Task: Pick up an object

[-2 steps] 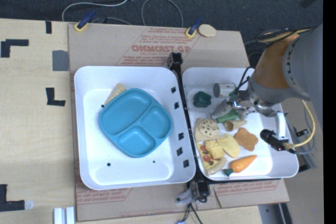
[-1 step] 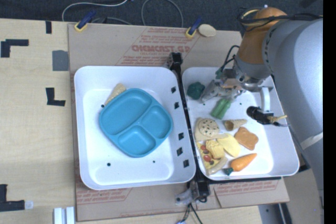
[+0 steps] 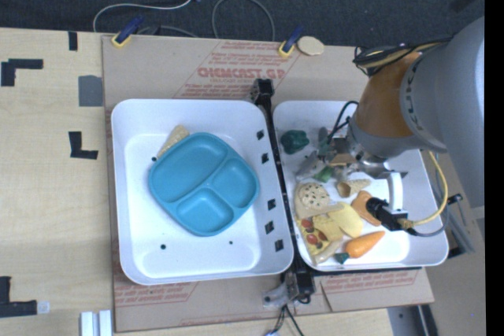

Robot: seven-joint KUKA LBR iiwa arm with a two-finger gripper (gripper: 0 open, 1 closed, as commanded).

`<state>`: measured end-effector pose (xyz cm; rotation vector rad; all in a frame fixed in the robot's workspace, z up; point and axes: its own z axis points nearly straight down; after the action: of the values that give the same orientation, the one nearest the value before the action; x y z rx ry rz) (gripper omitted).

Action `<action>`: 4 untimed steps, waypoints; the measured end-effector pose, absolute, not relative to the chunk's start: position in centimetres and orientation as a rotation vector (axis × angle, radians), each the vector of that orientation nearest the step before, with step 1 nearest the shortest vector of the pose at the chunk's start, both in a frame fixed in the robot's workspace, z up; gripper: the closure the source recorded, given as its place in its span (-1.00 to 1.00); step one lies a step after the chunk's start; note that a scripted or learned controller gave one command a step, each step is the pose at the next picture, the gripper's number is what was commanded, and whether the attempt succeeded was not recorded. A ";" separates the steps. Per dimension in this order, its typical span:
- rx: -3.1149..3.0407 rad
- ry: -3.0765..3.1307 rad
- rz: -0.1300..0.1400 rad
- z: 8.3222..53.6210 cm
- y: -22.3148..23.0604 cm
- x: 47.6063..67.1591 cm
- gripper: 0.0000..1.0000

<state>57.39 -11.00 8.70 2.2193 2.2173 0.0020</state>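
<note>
Right bin (image 3: 425,252), near edge: toy carrot (image 3: 365,244), long axis running left-low to right-high; beside it a pizza slice (image 3: 316,236), yellow cheese wedge (image 3: 340,221) and cookie (image 3: 313,195).

Mid bin: pincer (image 3: 335,157) low among small toys; whether it is apart or clamped cannot be told. Carrot lies toward the viewer from it; dark green toy (image 3: 295,141) just to its left.

Left bin (image 3: 126,193): blue divided plate (image 3: 204,182).

Bench (image 3: 47,193).

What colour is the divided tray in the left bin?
Light blue; the divided tray shows clearly in the camera view.
</note>
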 end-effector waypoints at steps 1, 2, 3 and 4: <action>2.217 2.215 0.002 9.7 -11.1 57.7 1.00; 2.217 2.216 0.002 9.6 -11.1 57.7 -1.00; 2.266 2.249 -0.062 8.4 -11.4 65.9 -1.00; 2.262 2.249 -0.071 9.2 -11.7 65.5 1.00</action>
<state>65.46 -11.67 9.23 2.2625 2.2487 -0.0714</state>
